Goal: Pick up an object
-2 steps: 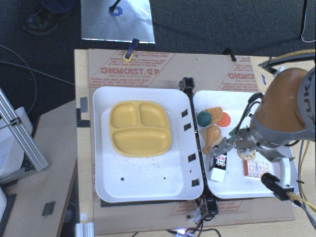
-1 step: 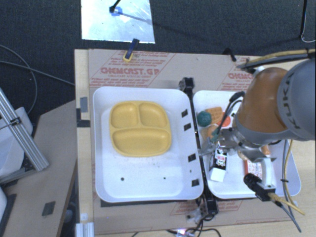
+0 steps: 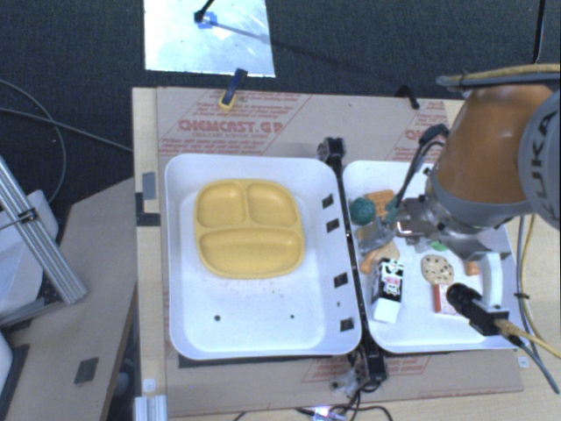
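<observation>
Teal ball (image 3: 361, 208) | R bin (image 3: 412, 340), by cookie (image 3: 436, 268), carton (image 3: 389, 282) | pincer (image 3: 386, 228) state unclear

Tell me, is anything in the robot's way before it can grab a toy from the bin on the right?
Nothing visible blocks it. The arm already hangs over the right bin, and its gripper sits right among the toys: the teal ball, the cookie and the little cow-print carton lie uncovered.
</observation>
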{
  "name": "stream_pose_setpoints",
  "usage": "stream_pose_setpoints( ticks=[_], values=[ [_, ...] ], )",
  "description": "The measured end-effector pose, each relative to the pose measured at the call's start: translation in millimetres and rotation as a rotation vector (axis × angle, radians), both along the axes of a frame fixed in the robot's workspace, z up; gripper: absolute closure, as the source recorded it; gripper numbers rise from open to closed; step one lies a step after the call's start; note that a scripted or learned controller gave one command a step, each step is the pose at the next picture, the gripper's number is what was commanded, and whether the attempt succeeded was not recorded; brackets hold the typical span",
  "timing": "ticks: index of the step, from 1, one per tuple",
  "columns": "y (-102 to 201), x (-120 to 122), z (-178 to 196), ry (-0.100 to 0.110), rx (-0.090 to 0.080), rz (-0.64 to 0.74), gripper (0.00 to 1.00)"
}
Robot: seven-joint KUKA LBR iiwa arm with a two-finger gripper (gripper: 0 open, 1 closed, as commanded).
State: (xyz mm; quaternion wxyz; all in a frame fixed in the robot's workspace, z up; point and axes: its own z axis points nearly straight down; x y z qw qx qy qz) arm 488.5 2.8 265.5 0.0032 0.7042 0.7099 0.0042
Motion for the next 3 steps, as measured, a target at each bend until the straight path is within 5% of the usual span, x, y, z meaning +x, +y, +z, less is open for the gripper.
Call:
stream_pose_setpoints(
  ticks=[1, 2, 3],
  values=[
    [-1.1, 0.0, 6.4, 0.005, -0.001, 0.001, 1.0],
    [-1.2, 0.0, 6.0, 0.005, -0.001, 0.001, 0.0],
    [-25.2, -3.6, -86.3, 0.018, -0.002, -0.01, 0.0]
  ],
)
